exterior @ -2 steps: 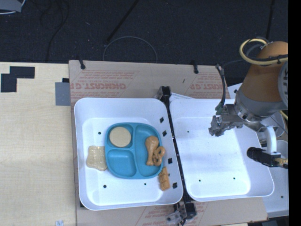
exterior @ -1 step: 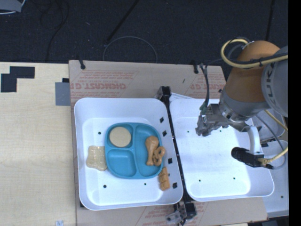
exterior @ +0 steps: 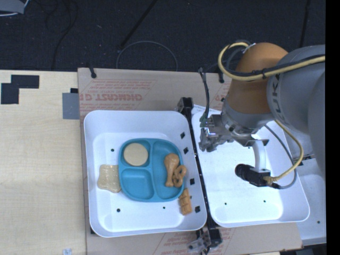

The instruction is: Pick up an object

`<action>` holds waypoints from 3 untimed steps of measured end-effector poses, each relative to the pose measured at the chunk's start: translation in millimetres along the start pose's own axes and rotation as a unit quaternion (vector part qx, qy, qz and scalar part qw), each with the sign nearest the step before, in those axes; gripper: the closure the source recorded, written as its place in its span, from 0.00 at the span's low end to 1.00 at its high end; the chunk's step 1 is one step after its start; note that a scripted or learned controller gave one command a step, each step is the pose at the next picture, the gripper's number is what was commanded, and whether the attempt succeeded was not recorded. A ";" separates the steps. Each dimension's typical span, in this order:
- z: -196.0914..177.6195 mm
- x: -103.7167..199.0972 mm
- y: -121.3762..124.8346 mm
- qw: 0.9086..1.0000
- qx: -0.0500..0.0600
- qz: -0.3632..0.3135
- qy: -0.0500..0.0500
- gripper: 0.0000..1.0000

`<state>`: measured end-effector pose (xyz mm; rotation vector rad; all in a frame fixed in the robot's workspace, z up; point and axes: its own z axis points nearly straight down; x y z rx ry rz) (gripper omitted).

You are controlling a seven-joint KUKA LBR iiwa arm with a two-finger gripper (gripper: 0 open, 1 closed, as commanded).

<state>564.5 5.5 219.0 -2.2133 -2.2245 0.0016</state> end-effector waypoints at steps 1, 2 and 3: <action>-11.8 48.6 5.7 1.000 0.000 0.001 0.000 1.00; -8.3 90.2 8.1 1.000 0.000 0.001 -0.001 1.00; -8.4 89.1 7.8 1.000 0.000 0.001 -0.001 0.00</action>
